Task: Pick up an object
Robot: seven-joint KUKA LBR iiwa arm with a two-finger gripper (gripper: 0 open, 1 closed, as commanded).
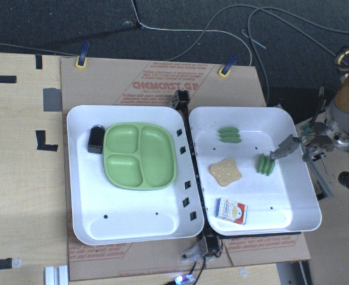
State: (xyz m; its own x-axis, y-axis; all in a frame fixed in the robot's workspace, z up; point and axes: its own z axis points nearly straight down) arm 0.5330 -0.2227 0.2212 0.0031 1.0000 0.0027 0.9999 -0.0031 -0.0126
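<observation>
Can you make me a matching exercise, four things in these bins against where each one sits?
Things:
1. green divided plate
2. black block
3. tan cracker
4. small printed box

Places:
A. near front edge of right bin
B. middle of right bin
C. left bin, at plate's upper-left edge
D. centre of left bin

Pairs: 1-D, 2-C, 3-B, 4-A

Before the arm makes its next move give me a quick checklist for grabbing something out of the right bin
1. Tool over the right bin, at its right side: ok.
2. Target close by: the green ridged piece lies just beside the tool tip: ok.
3. That piece stands apart from the tan cracker-like piece and the small printed box: ok.
4. Contact between tool and green piece: cannot tell.
5. Something already held: cannot tell.
6. Second green piece lies apart, out of the way: ok.
</observation>
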